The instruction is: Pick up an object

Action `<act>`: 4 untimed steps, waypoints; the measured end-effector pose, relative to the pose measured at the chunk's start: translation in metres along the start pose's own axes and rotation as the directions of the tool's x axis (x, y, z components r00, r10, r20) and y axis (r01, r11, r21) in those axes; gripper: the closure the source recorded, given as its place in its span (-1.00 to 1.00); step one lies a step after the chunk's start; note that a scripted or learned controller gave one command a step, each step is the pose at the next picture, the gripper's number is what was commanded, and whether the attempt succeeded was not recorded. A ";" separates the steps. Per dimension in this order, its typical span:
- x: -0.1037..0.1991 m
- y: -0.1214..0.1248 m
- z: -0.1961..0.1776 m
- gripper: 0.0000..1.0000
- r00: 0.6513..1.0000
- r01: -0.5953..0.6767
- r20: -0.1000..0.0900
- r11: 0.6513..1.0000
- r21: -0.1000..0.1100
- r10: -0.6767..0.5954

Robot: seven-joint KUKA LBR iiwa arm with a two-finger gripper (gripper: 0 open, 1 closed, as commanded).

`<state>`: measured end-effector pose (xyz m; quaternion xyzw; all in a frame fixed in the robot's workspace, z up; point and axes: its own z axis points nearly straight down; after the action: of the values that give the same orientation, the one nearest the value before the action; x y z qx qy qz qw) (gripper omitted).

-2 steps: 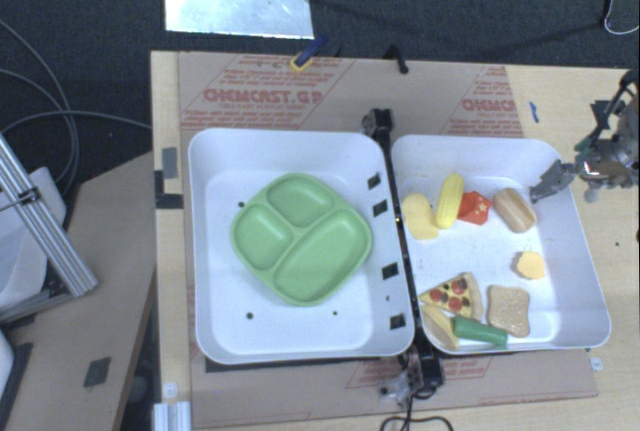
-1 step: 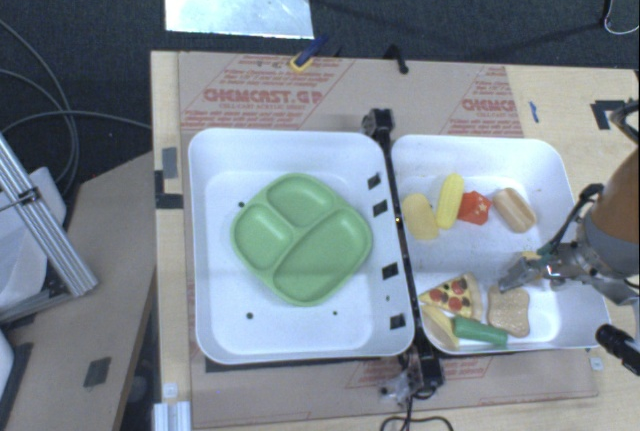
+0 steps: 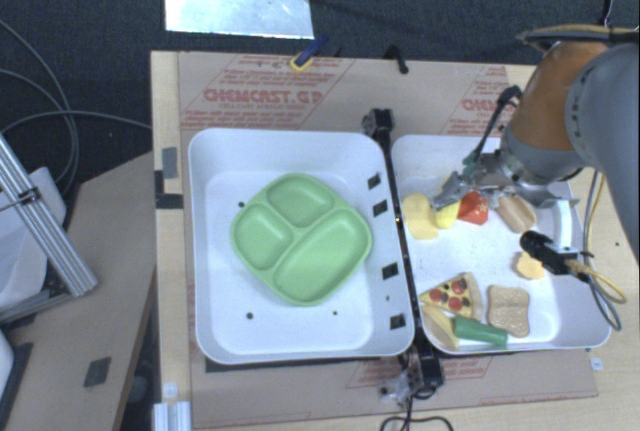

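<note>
i'm watching the arm [image 3: 575, 109] reaching in from the right over the right bin [image 3: 430, 154], its grey body and orange band hanging above the bin's far right corner. the claw [image 3: 462, 191] is sitting low in the upper middle of that bin, right over a cluster of toy food — a pale yellow piece [image 3: 419, 217] to its left, a red piece [image 3: 473, 210] just under it, and a tan bread roll [image 3: 516, 213] to the right. i can't tell from this angle whether the claw is spread or pressed together, and i'm not seeing anything clearly pinched in it. further right a small yellow chunk [image 3: 530, 266] is lying near a black fitting with a cable. along the near edge of the bin, a pizza slice [image 3: 452, 296] is lying beside a slice of toast [image 3: 509, 309], with a green pepper-like piece [image 3: 481, 331] touching both from below. in the left bin [image 3: 220, 319] a green divided plate [image 3: 301, 237] is lying flat, roughly centred. both bins are resting on a cardboard sheet [image 3: 270, 89] on the tabletop [image 3: 120, 219] — cables are trailing off to the left.
</note>
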<state>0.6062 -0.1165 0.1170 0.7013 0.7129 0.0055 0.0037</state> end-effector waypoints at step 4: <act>-0.071 0.031 0.014 1.00 1.000 -0.010 0.005 1.000 0.007 0.010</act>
<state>0.6390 -0.1869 0.1034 0.7050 0.7092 0.0012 0.0030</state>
